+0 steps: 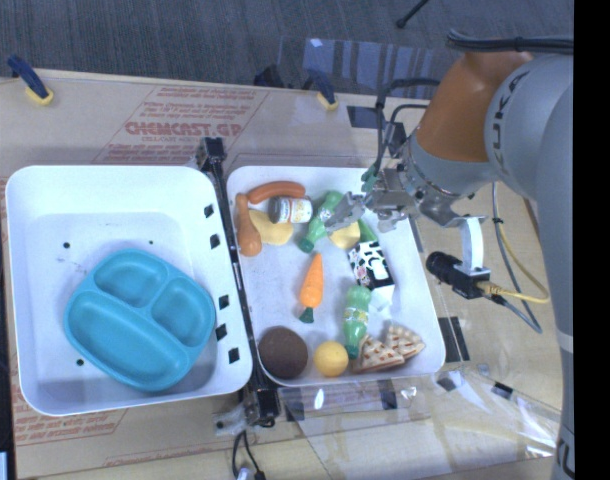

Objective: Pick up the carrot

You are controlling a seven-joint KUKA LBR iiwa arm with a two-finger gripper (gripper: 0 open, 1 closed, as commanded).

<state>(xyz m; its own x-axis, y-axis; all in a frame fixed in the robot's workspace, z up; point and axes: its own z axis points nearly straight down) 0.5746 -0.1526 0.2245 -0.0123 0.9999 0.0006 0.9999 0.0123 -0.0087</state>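
The carrot (pixel 311 283) is orange with a green stub at its lower end and lies upright in the middle of the right bin (pixel 422 268). My gripper (pixel 368 216) hangs over the bin's upper right part, above and to the right of the carrot, with a clear gap between them. It is close to a yellow piece (pixel 344 237) and a green bottle (pixel 321 218). The grey arm with its orange band (pixel 463 108) comes in from the right.
The right bin also holds a sausage (pixel 275 190), a small jar (pixel 290 209), a black-and-white carton (pixel 369 265), a green bottle (pixel 356 316), a brown ball (pixel 283 352), a lemon (pixel 331 358) and a waffle piece (pixel 390 349). A blue divided plate (pixel 140 318) lies in the left bin (pixel 45 208).
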